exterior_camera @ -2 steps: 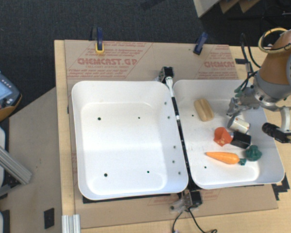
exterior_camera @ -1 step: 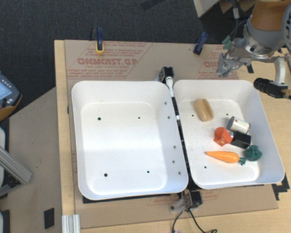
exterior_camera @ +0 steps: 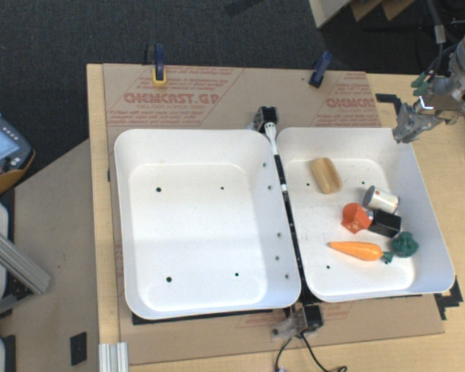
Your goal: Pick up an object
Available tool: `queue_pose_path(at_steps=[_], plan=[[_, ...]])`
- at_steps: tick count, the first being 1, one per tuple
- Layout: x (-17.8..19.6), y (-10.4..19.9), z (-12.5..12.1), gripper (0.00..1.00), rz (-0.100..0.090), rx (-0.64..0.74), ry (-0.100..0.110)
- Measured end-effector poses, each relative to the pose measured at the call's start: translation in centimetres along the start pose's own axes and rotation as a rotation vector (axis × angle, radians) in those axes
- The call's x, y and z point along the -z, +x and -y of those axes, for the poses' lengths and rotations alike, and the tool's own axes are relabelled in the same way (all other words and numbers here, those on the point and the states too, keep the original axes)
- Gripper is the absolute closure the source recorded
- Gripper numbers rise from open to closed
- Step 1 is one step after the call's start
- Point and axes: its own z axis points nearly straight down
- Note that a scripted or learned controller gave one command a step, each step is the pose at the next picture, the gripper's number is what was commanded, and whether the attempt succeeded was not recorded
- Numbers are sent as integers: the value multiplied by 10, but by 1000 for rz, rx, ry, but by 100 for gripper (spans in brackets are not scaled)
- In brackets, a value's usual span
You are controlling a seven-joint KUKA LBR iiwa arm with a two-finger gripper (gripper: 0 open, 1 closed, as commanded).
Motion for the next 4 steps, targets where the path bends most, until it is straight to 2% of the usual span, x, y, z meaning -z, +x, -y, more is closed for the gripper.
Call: queue_pose_path(at_steps=[1, 2, 3, 4], plan=[[-3, 25, 69, 100, -3, 3, 5], [-33, 41, 121, 100, -3, 2, 7], [52, 94, 60, 100, 1, 10, -12], [62, 203, 26, 100, -3, 15, -7]])
